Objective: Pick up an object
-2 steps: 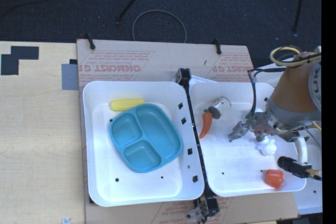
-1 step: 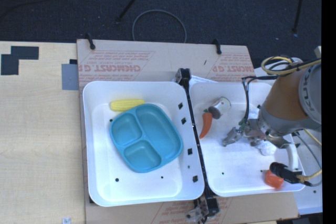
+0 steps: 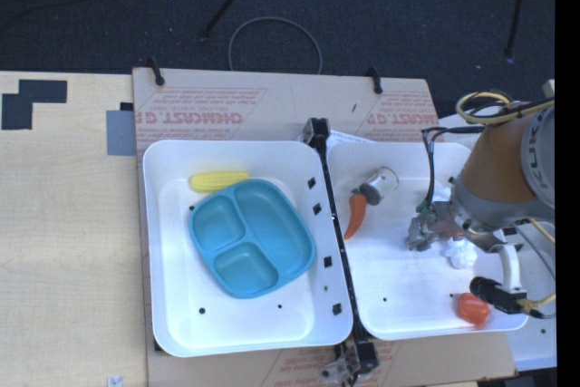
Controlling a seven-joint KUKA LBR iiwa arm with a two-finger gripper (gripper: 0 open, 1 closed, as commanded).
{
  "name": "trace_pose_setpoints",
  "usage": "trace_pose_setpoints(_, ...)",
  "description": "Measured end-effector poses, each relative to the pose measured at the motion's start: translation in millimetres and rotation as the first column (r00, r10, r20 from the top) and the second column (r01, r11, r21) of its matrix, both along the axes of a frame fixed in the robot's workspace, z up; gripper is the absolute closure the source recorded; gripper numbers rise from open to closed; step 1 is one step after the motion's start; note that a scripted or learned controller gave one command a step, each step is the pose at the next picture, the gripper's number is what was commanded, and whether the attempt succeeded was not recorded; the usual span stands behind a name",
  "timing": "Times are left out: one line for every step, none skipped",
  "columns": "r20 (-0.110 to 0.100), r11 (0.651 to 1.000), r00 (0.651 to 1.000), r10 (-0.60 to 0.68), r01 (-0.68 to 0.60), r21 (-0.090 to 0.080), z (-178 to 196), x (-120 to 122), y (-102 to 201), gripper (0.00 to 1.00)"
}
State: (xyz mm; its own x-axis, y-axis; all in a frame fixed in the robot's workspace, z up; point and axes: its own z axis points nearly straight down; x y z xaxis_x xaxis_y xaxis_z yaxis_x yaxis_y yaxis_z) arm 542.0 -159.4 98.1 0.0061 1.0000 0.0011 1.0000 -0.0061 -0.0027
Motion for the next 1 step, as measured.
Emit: trace_pose_setpoints(0.004,1.0,1.0,0.007,-0.007,-0.001,62.3,3.4,-2.5,1.0)
